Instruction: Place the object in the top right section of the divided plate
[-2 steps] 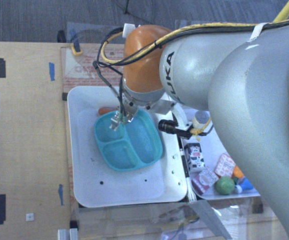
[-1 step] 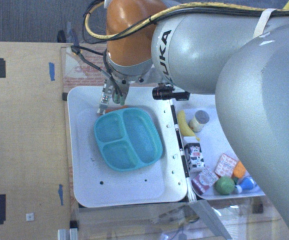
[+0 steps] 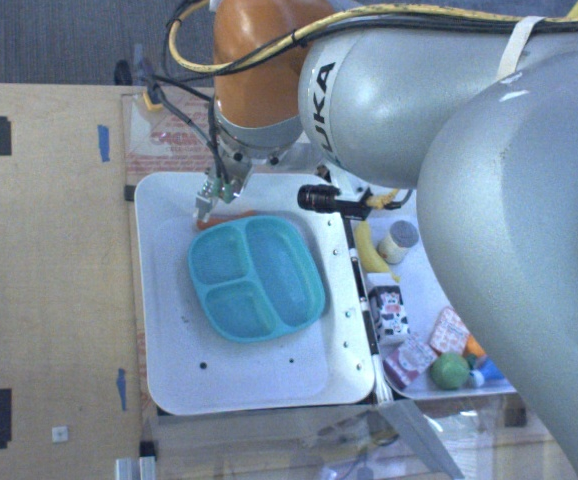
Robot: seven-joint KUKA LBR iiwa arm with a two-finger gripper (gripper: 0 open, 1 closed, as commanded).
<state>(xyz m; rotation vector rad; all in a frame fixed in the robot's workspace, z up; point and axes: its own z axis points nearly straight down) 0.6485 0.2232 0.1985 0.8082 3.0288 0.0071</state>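
A blue divided plate [image 3: 257, 278] lies in the left white bin [image 3: 169, 348]; it has two small sections on its left side and one large section on its right. My gripper [image 3: 212, 196] hangs from the orange-banded wrist just above the plate's upper left corner. A thin orange-red object [image 3: 225, 216] shows right under the gripper, lying along the plate's top edge on the bin floor. The view does not show whether the gripper touches it. The arm hides part of the bin's back edge.
The right bin [image 3: 424, 288] holds a banana [image 3: 369, 250], a small round jar [image 3: 401, 238], a black-and-white carton [image 3: 392, 314], a pink packet [image 3: 410, 360] and a green ball [image 3: 449, 371]. The big grey arm covers most of that bin. A wooden board [image 3: 49, 268] lies to the left.
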